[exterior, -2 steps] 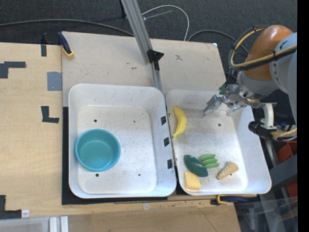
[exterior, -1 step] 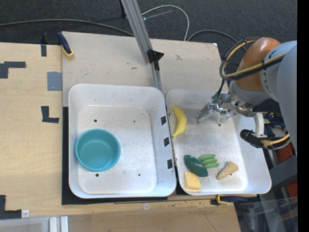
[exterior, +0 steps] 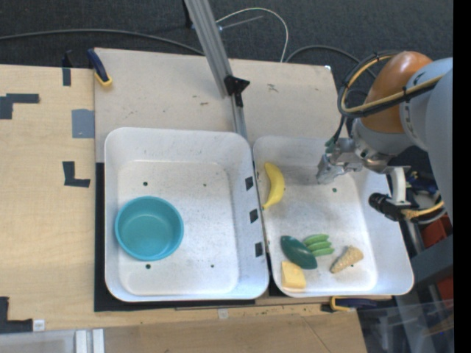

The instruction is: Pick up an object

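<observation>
White plastic walls ring both bins. My pincer (exterior: 328, 169) hangs over the far part of the right bin (exterior: 383, 282), its tips too small and blurred to tell their state. Near it lies a banana (exterior: 274, 184); green pods (exterior: 318, 243), perhaps beans, a dark leaf-shape (exterior: 298, 252), a yellow wedge (exterior: 293, 276) and a cone (exterior: 346, 259) sit closer. A teal bowl (exterior: 149, 228) rests in the left bin (exterior: 118, 145).

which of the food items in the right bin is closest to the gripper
The yellow banana, lying alone by the bin's left wall. The other items cluster along the bin's near edge, farther from the gripper.
</observation>
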{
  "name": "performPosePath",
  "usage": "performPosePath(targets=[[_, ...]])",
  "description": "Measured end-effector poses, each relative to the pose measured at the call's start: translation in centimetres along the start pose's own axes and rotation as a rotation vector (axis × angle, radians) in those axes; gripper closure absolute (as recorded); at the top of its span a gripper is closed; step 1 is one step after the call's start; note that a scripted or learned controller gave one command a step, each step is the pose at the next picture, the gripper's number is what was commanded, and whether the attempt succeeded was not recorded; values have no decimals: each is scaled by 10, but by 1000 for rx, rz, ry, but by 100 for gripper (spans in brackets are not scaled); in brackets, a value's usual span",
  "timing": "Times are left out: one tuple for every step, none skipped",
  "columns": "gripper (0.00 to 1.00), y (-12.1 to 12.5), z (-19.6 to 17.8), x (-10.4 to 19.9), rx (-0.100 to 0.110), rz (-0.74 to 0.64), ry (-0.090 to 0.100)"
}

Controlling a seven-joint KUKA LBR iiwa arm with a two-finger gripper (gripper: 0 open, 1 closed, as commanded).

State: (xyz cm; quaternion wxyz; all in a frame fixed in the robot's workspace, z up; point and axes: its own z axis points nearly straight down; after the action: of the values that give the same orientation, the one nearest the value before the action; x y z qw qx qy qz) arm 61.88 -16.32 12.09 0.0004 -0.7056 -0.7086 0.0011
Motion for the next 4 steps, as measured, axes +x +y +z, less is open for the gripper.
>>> performPosePath(targets=[[100,6,-46,-5,-6,3,0],[100,-2,-98,-3,-6,3,-1],[100,-2,-161,-6,-8,3,-1],[100,-7,-143,43,0,-1,2]])
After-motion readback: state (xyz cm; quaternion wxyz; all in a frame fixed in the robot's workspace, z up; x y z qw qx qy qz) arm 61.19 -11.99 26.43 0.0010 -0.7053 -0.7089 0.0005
